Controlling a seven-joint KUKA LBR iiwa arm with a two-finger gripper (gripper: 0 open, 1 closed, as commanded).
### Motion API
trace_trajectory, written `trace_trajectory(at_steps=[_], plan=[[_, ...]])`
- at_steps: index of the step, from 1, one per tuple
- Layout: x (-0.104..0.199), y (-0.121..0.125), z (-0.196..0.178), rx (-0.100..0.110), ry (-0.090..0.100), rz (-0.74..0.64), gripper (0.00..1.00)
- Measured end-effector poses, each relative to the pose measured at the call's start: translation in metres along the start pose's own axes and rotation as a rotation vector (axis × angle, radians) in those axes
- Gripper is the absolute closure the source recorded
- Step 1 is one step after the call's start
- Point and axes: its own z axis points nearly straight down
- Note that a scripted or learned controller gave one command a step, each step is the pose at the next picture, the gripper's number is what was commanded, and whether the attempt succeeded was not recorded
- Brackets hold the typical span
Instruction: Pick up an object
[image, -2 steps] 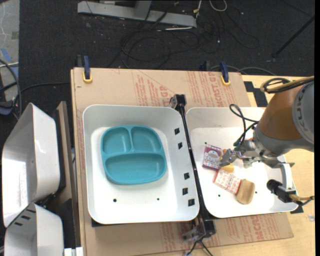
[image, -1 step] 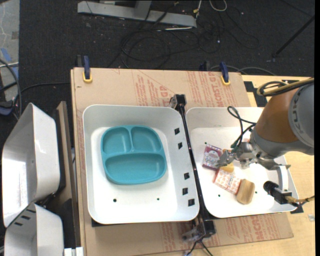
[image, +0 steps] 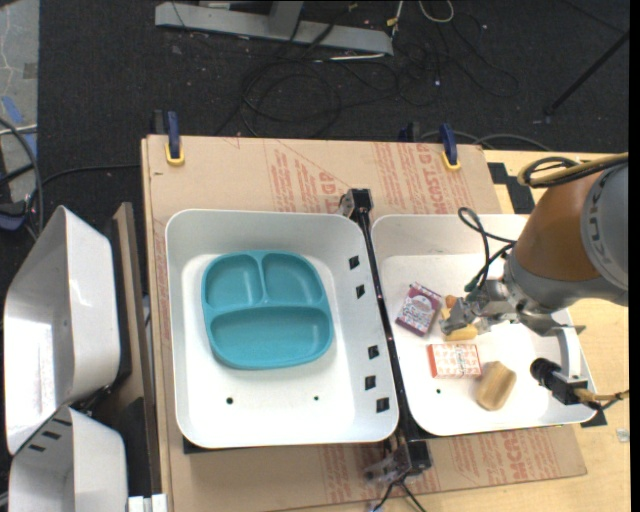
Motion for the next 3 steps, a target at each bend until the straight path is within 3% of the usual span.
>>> trace_trajectory(at_steps=[1, 3], plan=[[0.0, 0.012, -0.056, 0.001, 0.0, -0.005, 1.0], [-0.008, 0.013, -0.153, 0.002, -0.001, -0.006, 1.0]])
